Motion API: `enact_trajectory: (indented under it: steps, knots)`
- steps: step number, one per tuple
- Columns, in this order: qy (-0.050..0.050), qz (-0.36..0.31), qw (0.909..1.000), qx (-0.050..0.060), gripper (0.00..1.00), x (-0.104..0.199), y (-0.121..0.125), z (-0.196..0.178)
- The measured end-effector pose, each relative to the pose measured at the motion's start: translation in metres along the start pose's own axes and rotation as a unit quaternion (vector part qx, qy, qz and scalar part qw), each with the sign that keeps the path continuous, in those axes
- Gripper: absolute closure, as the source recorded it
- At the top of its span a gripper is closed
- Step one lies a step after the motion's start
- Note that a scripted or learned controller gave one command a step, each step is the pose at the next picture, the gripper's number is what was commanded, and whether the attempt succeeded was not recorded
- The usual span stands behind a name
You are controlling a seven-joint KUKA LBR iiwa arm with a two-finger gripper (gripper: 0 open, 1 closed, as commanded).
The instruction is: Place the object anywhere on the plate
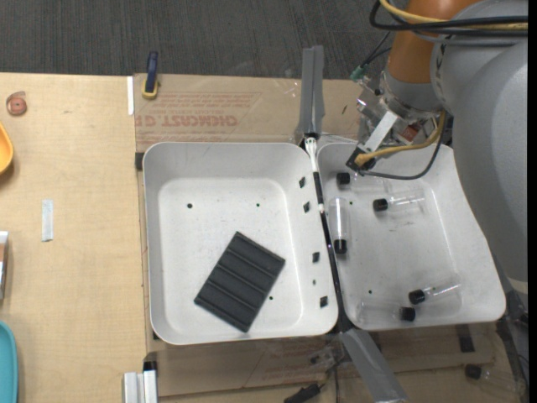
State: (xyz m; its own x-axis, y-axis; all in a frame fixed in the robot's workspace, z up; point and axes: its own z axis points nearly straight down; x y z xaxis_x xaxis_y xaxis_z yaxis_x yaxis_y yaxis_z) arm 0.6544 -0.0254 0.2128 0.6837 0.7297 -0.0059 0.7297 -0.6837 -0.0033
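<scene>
1. A cardboard sheet (220, 112) lies behind the left bin (159, 250), and it carries red printing in two lines.
2. The printing appears mirrored or upside down. The larger line seems to read "CHEMCRST. GE", but the letters are faint and this reading is uncertain.
3. The smaller line of red print above it is too small and blurred to read.

Dark ribbed plate (241, 280) lies in left bin (168, 170); vials (401, 202) right.
</scene>
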Motion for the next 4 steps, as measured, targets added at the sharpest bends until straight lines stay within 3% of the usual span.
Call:
enact_trajectory:
  steps: [1, 2, 3, 4]
  knots:
    - [0.001, -0.04, 0.9992, -0.001, 1.0, 0.031, -0.035, -0.105]
    - [0.001, -0.212, 0.9772, -0.002, 1.0, 0.074, -0.099, -0.208]
    - [0.0, -0.15, 0.9887, -0.001, 1.0, 0.149, -0.134, -0.227]
    - [0.001, -0.378, 0.9258, -0.002, 1.0, 0.186, -0.172, -0.222]
